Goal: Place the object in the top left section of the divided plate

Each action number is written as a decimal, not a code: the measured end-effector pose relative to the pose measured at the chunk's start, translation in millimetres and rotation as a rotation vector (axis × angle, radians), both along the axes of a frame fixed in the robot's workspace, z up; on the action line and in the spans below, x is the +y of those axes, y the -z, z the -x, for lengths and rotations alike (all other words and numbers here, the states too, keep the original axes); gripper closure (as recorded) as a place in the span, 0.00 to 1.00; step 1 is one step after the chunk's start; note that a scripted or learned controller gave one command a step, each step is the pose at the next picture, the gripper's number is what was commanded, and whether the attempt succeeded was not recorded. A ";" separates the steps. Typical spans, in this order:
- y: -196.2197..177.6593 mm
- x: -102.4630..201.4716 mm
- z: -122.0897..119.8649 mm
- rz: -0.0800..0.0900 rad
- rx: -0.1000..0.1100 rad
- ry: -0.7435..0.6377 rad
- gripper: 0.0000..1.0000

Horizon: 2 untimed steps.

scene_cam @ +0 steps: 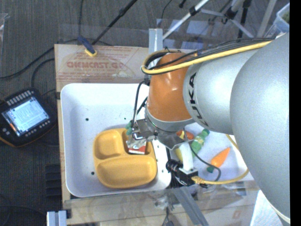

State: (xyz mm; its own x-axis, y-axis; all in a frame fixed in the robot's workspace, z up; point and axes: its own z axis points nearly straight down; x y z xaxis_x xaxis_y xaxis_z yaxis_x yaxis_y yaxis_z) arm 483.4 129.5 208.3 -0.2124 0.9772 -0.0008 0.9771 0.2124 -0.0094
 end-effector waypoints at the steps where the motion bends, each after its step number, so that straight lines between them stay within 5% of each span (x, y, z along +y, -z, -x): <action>1: 22.4 -60.1 -0.4 0.001 0.000 0.049 1.00; 2: 22.5 -59.8 -0.3 0.000 0.000 0.048 0.00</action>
State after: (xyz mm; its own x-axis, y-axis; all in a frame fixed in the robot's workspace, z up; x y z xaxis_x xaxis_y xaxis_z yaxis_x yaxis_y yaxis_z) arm 483.7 69.7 185.9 -0.1649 0.9863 -0.0008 0.9863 0.1649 -0.0095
